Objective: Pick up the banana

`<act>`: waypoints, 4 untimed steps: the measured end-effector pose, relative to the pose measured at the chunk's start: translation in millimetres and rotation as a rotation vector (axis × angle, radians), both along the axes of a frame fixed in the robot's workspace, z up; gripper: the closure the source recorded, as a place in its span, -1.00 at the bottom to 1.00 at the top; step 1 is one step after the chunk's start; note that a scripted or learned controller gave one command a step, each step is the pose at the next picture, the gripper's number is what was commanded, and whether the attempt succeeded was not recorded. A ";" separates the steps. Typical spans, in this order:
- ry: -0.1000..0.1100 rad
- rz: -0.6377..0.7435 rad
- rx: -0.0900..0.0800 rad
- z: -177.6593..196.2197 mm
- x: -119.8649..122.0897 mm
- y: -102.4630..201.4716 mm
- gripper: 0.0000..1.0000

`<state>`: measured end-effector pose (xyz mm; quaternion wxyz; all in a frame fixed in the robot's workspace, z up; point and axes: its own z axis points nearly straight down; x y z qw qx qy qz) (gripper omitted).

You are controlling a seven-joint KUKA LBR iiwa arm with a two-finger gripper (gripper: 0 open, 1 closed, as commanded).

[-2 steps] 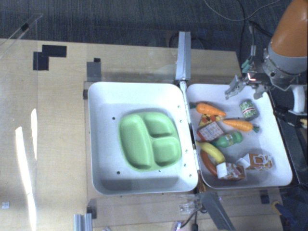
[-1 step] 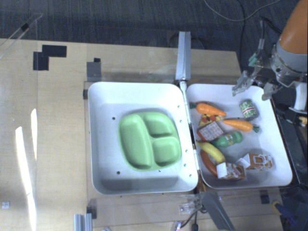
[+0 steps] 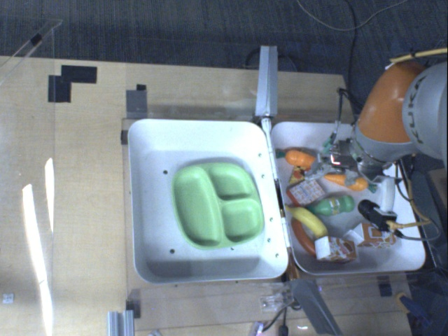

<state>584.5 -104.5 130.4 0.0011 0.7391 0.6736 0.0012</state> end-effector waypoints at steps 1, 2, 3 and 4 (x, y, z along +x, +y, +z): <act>-0.007 0.002 0.000 12.1 2.3 1.0 1.00; -0.006 0.002 0.000 12.1 2.3 1.0 -1.00; -0.028 0.377 -0.008 -34.0 -37.3 14.1 -1.00; -0.033 0.290 -0.009 -34.4 -86.4 12.2 -1.00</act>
